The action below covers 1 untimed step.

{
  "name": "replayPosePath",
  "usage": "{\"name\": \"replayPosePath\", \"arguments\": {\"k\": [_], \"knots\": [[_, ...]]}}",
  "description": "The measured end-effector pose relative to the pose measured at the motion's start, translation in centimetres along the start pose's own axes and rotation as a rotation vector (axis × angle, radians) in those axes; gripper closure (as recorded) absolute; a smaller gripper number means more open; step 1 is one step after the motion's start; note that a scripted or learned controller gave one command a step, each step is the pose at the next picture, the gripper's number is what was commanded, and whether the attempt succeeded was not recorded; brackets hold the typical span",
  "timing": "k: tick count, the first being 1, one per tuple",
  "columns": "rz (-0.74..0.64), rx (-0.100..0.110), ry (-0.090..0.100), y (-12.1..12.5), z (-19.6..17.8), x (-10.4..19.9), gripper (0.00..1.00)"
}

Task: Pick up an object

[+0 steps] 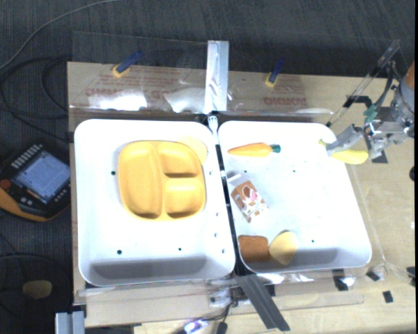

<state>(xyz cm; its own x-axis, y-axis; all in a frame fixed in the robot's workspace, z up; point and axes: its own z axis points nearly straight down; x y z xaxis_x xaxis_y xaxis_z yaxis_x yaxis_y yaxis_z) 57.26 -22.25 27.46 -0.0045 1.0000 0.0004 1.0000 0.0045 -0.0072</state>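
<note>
My gripper hangs over the right rim of the right bin. A yellow, banana-like object lies between its fingers, with a greenish tip poking out to the left past a grey finger. The object sits above the rim rather than on the bin floor. Inside the right bin lie an orange carrot at the back, a small printed packet near the divider, and a brown piece beside a pale yellow round one at the front.
The left bin holds a yellow divided plate. Clear plastic sheeting with clips runs behind both bins. A control pendant lies on the floor at the left. Cables and brackets stand near the arm.
</note>
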Motion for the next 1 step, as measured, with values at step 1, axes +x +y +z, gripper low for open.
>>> {"name": "replayPosePath", "arguments": {"k": [1], "knots": [[-0.008,-0.015,-0.004,-0.75,12.41,-0.09,0.00]]}}
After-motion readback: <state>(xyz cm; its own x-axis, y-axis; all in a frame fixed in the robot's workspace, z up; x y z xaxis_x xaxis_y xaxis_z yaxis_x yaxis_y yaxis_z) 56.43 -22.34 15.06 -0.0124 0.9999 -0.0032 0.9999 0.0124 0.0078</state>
